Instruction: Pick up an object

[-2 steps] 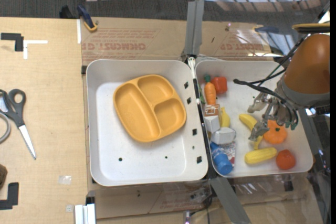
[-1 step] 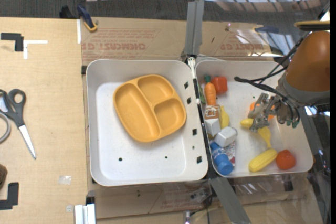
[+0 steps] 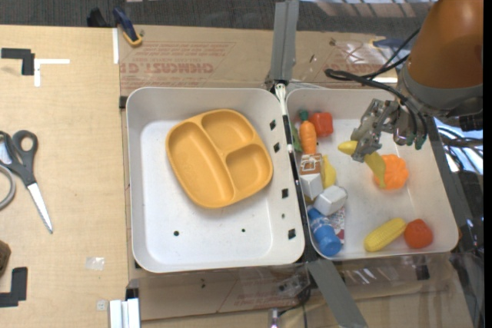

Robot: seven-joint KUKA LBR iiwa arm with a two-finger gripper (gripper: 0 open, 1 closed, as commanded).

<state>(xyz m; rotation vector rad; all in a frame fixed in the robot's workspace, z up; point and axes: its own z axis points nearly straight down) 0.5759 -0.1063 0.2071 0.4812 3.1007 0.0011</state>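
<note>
Reaching in from the right, the arm (image 3: 453, 27) hangs its gripper (image 3: 367, 144) over the right bin (image 3: 440, 188). Its fingers pinch a small yellow piece (image 3: 350, 147), lifted just left of an orange toy (image 3: 393, 171). Nearer in that bin lie a corn cob (image 3: 383, 233) and a tomato (image 3: 418, 233); a carrot (image 3: 308, 137) rests by the divider. In the left bin (image 3: 146, 188) sits a plate (image 3: 219, 157). Scissors (image 3: 27, 173) lie far left on the bench.
</note>
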